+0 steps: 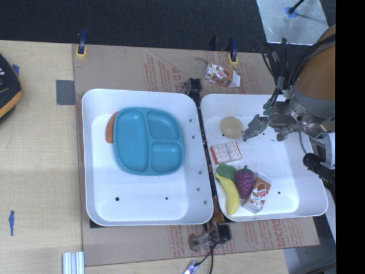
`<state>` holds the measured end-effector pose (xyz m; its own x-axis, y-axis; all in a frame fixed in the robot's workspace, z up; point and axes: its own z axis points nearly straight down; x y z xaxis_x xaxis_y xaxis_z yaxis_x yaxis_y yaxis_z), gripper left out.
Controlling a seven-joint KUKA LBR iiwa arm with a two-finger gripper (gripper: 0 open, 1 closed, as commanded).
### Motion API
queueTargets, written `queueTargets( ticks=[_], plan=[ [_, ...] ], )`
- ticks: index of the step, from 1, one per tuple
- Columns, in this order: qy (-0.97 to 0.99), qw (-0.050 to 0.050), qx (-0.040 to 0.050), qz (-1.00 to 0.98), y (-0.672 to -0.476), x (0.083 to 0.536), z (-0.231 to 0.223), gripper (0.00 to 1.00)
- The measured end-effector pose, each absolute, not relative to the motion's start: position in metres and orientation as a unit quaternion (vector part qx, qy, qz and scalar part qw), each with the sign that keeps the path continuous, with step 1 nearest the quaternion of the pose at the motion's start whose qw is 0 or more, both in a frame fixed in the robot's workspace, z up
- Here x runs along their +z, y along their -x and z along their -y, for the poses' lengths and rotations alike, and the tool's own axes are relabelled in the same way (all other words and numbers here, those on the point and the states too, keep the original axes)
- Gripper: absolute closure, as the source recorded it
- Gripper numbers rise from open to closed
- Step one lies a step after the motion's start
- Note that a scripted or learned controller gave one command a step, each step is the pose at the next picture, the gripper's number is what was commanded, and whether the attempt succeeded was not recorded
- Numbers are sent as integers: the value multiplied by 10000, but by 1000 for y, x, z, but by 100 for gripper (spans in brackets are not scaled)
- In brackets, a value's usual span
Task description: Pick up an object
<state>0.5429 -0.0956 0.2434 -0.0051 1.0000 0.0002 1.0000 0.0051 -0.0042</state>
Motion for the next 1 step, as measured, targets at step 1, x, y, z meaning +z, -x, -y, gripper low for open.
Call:
queueTargets(
  ticks=[1],
  plan=[
    [7054,17,20,7088,-503,93,145,0]
  ],
)
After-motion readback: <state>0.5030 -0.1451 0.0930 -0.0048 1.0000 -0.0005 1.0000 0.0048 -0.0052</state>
